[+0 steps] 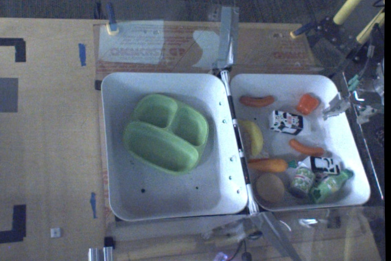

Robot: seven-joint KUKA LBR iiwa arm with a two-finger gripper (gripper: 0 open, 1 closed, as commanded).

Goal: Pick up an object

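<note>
Tool [339, 104] sat at the right bin's [360, 159] far right rim, up near the back corner, nothing under it that I could make out. Arm came in from the right, so that was the natural parking spot, clear of the pile. Whether it was released or clenched, I couldn't tell; the view was too murky and the metal blended into the clutter behind.

Nearest candidates to it: the orange block [308, 102] just beside, then the black-and-white carton [286, 122] a little further in. No object lifted yet; everything lay on the bin floor.

Working outward across that bin: red sausage [257, 101] along the back wall, orange sausage [306, 147] mid-bin, banana [253, 136] against the divider side, carrot [267, 164] below it. Front corner was crowded: brown round item [270, 187], small cup [302, 180], second printed carton [324, 164] and green packet [332, 186] touching or overlapping, probably slid there together. Bad pick zone, I judged; fingers would hit neighbours.

Left bin [116, 150] held the green divided tray [166, 132], tilted a bit, well apart from the tool. Too wide for a two-finger grasp anyway, I reckoned.

Both bins sat side by side on the worktop [43, 131], blue tape marks [82, 54] around them.

My call: the orange block was the easy target, isolated and closest.
</note>
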